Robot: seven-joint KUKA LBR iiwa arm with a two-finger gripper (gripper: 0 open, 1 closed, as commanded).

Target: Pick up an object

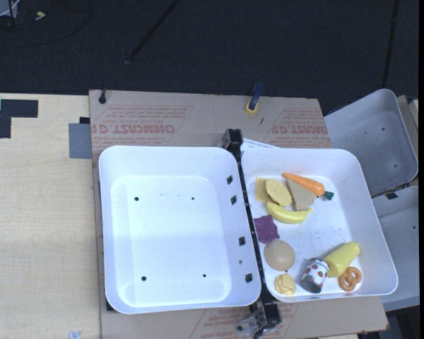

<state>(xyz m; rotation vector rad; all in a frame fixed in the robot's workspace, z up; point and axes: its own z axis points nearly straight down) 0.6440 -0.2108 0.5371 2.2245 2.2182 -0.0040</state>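
Two white bins sit side by side; one carrot, one banana, one pretzel.

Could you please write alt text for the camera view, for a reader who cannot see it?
Two shallow white bins sit side by side on a cardboard-covered bench, seen from above. The right bin holds small toy foods: a carrot, a banana, a purple piece, a beige ball, a pretzel and others. The left bin has a bare white floor.
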